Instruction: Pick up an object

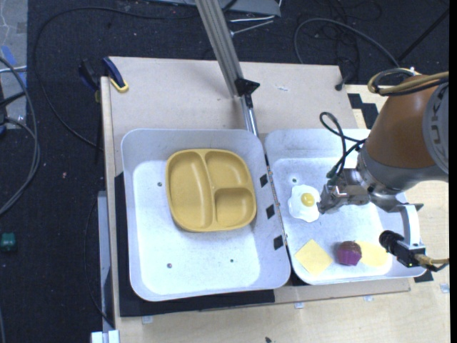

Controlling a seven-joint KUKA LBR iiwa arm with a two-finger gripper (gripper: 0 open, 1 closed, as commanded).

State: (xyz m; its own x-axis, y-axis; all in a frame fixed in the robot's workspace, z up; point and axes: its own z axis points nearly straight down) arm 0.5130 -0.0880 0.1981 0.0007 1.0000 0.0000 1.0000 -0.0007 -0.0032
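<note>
Near edge of right bin [400, 281]: yellow cheese slice [313, 256], purple object [348, 253], pale yellow piece [375, 254], all lying loose. Mid right bin: fried egg toy [305, 202] flat on floor; gripper [327, 199] sat just right of it, apparently touching. Fingers' state: could not tell. Left bin [143, 263]: yellow divided plate [211, 189]. Farther: bare bench [178, 91]. Progress judged: nothing lifted; grasp and raise remained. No legible writing or labels.
</note>
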